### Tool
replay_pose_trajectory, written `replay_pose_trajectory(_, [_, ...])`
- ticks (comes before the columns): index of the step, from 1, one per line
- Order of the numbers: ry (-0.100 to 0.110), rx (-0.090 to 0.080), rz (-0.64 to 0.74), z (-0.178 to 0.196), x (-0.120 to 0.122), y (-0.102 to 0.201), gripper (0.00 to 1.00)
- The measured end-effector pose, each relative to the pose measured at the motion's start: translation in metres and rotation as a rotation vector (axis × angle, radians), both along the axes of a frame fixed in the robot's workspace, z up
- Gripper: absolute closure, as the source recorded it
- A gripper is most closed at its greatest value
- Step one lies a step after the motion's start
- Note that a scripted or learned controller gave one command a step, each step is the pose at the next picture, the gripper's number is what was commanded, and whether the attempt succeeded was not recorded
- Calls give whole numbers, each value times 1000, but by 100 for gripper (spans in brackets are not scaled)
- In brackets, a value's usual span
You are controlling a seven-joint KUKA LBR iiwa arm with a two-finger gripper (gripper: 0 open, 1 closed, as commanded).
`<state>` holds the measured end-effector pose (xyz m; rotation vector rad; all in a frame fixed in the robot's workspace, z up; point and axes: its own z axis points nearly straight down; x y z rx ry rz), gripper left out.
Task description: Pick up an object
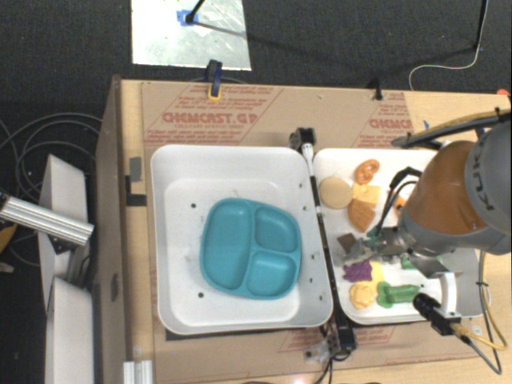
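Note:
The right bin (336, 163) holds several small toy foods: a round tan piece (336, 192), an orange-red piece (367, 170), a yellow-orange block (364, 206), a purple piece (359, 272), a yellow piece (362, 295) and a green piece (397, 295). My gripper (358, 248) hangs low over the left middle of this bin, just above the purple piece and below the yellow-orange block. The grey arm with its orange band (440, 190) covers the bin's right part.
The left bin (180, 174) holds a teal divided plate (250, 248). A dark ridge with a black clamp (303, 141) separates the two bins. Cardboard lies under and behind both bins. Cables run over the right bin's far side.

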<state>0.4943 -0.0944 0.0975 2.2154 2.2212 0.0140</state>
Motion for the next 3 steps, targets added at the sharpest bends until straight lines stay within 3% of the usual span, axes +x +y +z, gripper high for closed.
replay_pose_trajectory(1, [10,-2,0,-14,-8,10,0])
replay_pose_trajectory(2, [6,-3,-1,-3,-6,9,100])
replay_pose_trajectory(3, [-6,-1,12,93,65,84,100])
